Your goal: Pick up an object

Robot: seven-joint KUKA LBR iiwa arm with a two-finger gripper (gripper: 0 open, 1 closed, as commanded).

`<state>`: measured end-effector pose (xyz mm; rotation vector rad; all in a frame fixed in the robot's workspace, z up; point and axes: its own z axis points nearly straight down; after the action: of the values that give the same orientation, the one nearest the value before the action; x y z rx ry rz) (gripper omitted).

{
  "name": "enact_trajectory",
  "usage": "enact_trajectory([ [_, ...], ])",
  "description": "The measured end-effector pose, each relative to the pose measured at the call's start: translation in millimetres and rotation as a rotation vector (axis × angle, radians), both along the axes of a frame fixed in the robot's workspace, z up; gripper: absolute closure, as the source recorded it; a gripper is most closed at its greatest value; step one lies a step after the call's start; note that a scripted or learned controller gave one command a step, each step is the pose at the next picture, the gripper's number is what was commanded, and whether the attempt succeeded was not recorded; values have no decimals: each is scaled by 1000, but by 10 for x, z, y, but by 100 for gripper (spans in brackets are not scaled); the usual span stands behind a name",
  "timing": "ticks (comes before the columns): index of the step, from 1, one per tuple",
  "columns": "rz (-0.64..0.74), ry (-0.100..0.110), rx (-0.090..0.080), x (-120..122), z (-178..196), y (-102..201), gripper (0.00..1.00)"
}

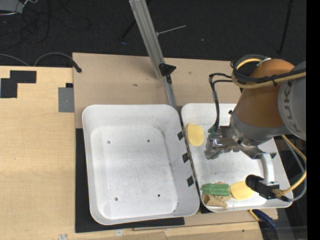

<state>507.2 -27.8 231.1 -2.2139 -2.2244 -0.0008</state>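
My gripper (214, 150) hangs over the middle of the right bin (227, 176), seen from above under the orange wrist band. A pale yellow rounded object (195, 134) lies by the bin's left wall, just up and left of the gripper and apart from it. At the bin's front edge lie a green toy (216, 188), a tan piece (216, 200) below it, and a yellow object (241, 190) to their right. I see nothing between the fingers.
The left bin (95, 124) sits beside the right one, with black clips (186, 157) along the shared wall. A slanted aluminium rail (150, 39) rises behind the bins. Wooden bench surface extends left.
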Motion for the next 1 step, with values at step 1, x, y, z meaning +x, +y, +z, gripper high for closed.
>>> enact_trajectory([
  [1, 0, 1, -1, 75, 85, 486, 100],
])
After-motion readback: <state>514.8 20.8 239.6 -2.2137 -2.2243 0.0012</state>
